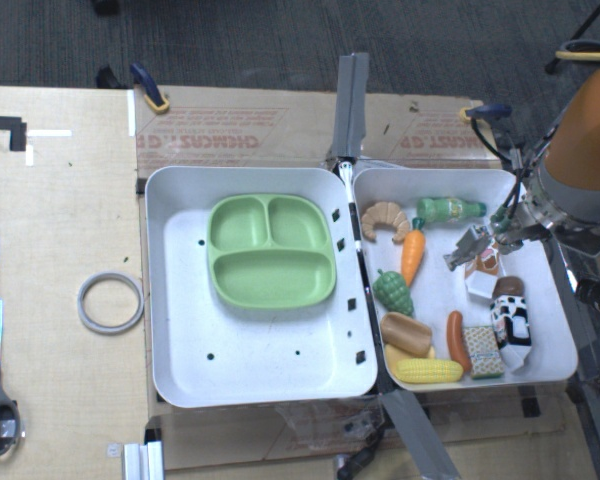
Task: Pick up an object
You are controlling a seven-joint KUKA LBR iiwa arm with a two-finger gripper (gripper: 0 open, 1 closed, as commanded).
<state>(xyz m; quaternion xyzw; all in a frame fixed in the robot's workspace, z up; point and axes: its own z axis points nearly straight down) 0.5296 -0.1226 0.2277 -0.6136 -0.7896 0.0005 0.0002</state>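
I read the two-finger metal gripper (467, 247) as spread and unloaded, with nothing between its fingers; it hangs over the upper right part of the right-hand shallow white plastic bin (435, 181). Just beside it, toward the bin's right wall, lies a small white block with a red mark (483, 276), the nearest candidate object. Further from the gripper, toward the bin's near edge, I see a glossy black-and-white cow-patterned toy (511, 320), a red plastic sausage (458, 339), a yellow ribbed toy corn cob (426, 370) and a tan bread roll (406, 333). Left of the gripper sit a smooth orange plastic carrot (411, 256), a green knobbly broccoli (392, 292), a beige croissant (385, 219) and a green bottle (447, 209) lying on its side. The left white bin (175, 368) carries a matte light-green three-compartment plate (272, 251). Both bins rest on a pale wooden bench (50, 228) with a brown cardboard sheet (235, 128) behind them; dark carpet lies beyond
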